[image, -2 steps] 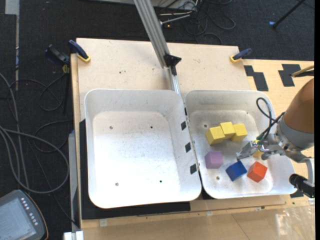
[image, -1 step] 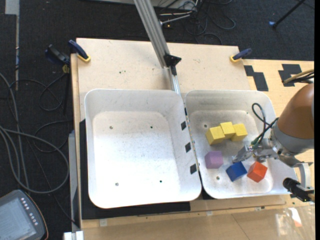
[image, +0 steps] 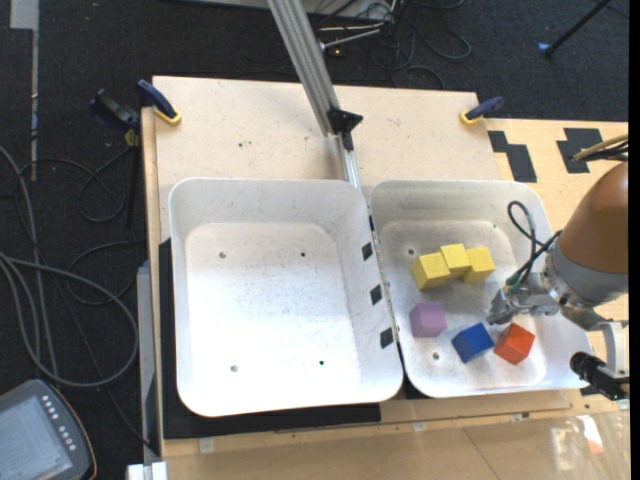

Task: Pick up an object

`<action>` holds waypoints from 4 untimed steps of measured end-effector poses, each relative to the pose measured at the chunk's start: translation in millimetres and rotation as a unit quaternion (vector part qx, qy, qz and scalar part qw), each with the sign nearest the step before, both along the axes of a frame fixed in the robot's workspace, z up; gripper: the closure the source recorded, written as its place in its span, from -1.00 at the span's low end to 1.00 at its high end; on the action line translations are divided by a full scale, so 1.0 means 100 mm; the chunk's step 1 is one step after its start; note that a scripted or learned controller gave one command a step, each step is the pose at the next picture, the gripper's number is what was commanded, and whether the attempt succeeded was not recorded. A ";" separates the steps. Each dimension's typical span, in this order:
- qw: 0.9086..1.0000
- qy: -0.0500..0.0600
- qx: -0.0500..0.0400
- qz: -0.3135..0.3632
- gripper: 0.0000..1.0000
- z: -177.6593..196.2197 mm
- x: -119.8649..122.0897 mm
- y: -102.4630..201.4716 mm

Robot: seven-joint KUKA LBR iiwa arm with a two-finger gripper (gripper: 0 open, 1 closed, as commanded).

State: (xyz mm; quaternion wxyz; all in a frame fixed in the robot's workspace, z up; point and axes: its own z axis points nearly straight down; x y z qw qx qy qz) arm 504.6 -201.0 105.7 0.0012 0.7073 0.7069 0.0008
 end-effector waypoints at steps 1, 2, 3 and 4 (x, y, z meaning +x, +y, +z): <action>1.000 -0.002 -0.001 0.001 1.00 0.62 0.01 -0.06; 1.000 -0.003 -0.001 0.002 1.00 1.26 0.01 -0.05; 1.000 -0.001 -0.001 0.002 1.00 1.60 0.03 -0.06; 1.000 0.001 0.001 0.005 1.00 1.51 0.18 0.56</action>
